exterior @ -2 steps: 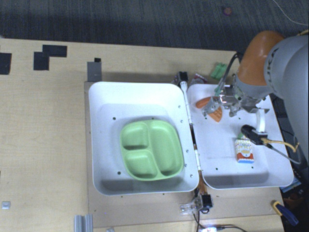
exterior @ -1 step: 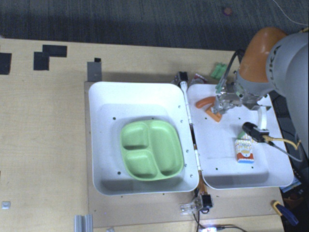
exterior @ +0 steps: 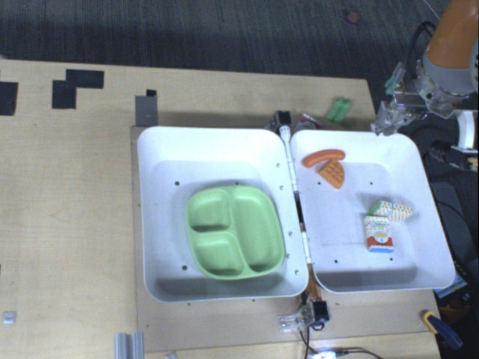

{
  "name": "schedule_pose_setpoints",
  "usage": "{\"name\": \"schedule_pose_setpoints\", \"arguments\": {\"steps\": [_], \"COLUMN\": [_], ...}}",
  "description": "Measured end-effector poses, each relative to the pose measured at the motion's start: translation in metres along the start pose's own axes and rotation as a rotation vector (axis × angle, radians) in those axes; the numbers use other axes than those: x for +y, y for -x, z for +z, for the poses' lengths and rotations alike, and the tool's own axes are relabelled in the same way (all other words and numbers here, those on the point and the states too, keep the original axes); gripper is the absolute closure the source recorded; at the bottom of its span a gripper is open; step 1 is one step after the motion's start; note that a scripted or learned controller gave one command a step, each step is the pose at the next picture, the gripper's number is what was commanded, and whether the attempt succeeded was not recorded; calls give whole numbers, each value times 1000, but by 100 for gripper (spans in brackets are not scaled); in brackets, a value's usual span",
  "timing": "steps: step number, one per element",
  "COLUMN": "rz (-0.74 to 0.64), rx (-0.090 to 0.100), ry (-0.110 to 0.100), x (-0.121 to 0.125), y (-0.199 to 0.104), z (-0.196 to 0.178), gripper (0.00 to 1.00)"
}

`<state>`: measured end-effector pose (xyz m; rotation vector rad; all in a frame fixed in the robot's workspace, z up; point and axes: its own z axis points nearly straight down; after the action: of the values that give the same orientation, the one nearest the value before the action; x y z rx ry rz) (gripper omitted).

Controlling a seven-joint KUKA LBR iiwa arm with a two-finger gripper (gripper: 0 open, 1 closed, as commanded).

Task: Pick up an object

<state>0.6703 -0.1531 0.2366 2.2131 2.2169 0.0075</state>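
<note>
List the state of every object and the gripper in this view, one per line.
Gripper: above the right bin's far corner, holding nothing visible.
Green divided plate: upright in the left bin.
Toy hot dog: lying flat in the right bin.
Waffle piece: flat, beside the hot dog.
Small carton: lying down.

Pale wooden bench [exterior: 67, 223], two white bins [exterior: 161, 200] side by side, small green object [exterior: 339, 110] behind them

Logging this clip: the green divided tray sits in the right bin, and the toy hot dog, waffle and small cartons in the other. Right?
Not quite. The camera view shows the green divided tray in the left bin; the hot dog, waffle and cartons lie in the right bin.
</note>
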Motion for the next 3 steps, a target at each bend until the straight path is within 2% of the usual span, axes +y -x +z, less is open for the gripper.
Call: {"name": "schedule_pose_setpoints", "arguments": {"steps": [1, 2, 3], "rz": [-2, -1, 1], "rx": [2, 4, 0], "ry": [-5, -12, -2], "x": [-1, -4, -96], "y": [-2, 7, -35], "z": [3, 146, 148], "gripper": [0, 0, 0]}}
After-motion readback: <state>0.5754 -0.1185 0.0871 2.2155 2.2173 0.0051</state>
